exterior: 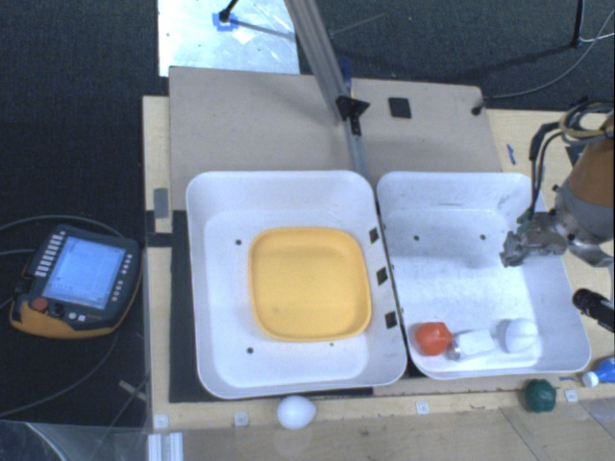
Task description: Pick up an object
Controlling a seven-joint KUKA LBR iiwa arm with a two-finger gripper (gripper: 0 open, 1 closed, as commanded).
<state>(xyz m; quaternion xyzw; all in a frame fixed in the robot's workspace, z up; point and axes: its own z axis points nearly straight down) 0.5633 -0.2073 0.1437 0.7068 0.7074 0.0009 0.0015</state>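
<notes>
In the right bin (452, 214), three small things lie along the near wall: a red-orange lump (431, 337), a small white cylinder-like piece (471, 344) and a white ball (519, 334). A yellow square plate (309, 282) lies flat in the left bin (216, 257). My gripper (520, 245) hangs over the right bin's right side, near its right wall, above and behind the white ball and apart from all three things. The grey arm (586, 209) enters from the right edge.
A white egg-shaped thing (296, 411) rests on the bench in front of the left bin. A green ball (539, 395) and a blue item (602, 375) sit outside the right bin's near corner. A teach pendant (73, 279) lies far left. A slanted metal pole (323, 58) stands behind the bins.
</notes>
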